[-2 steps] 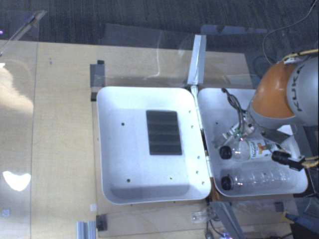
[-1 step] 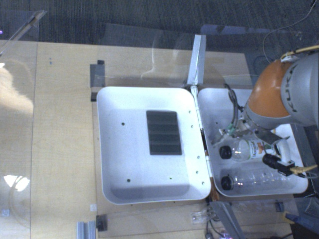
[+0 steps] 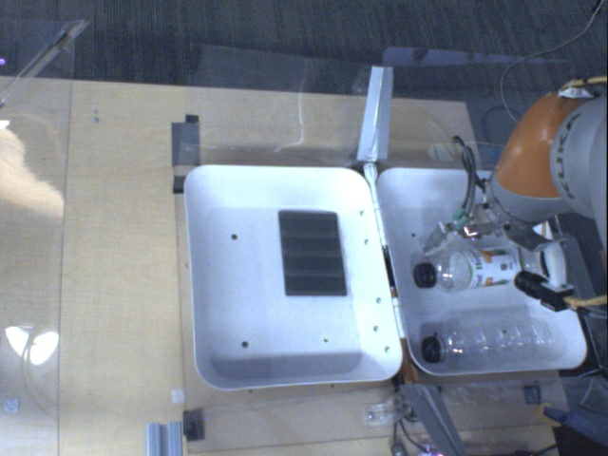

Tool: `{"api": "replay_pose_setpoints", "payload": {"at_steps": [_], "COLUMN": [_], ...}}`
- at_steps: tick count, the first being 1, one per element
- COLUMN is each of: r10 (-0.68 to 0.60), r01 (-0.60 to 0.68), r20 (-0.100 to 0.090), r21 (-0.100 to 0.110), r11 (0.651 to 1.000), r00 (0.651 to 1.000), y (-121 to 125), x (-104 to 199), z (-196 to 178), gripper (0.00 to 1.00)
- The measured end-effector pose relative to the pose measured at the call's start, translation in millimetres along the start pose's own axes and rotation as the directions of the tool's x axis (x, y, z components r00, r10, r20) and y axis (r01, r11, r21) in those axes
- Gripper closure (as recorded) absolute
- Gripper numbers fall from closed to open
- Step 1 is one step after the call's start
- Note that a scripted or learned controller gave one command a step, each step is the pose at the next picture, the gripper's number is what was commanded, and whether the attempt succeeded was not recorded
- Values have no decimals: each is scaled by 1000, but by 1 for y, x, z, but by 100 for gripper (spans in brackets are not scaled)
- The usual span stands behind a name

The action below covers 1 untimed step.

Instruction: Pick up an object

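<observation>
Pick not done, by the look of it: grey arm's two-finger gripper (image 3: 472,228) sits low in the right white bin (image 3: 410,193), right above the clear plastic bottle with black cap and orange label (image 3: 465,272); nothing is seen held, and I cannot tell its opening. A second clear ribbed bottle (image 3: 489,342) lies nearer the camera from the gripper, along the front wall. Bin walls are close; little room beside the bottles. Left of the gripper, the other white bin (image 3: 218,283) holds a dark ribbed rectangular pad (image 3: 312,253).

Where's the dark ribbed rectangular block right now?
The dark ribbed rectangular block lies flat near the middle of the left white bin, apart from the bottles in the right bin.
</observation>
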<state>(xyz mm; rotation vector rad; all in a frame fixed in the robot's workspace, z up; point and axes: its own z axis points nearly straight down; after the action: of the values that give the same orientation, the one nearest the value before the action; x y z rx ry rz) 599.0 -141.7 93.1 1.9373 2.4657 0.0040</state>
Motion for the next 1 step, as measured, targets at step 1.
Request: {"api": "replay_pose_setpoints", "payload": {"at_steps": [1], "r10": [175], "r01": [-175], "r20": [0], "r21": [1], "r11": [984], "r00": [984], "y": [-32], "x": [-26], "z": [-23], "gripper": [0]}}
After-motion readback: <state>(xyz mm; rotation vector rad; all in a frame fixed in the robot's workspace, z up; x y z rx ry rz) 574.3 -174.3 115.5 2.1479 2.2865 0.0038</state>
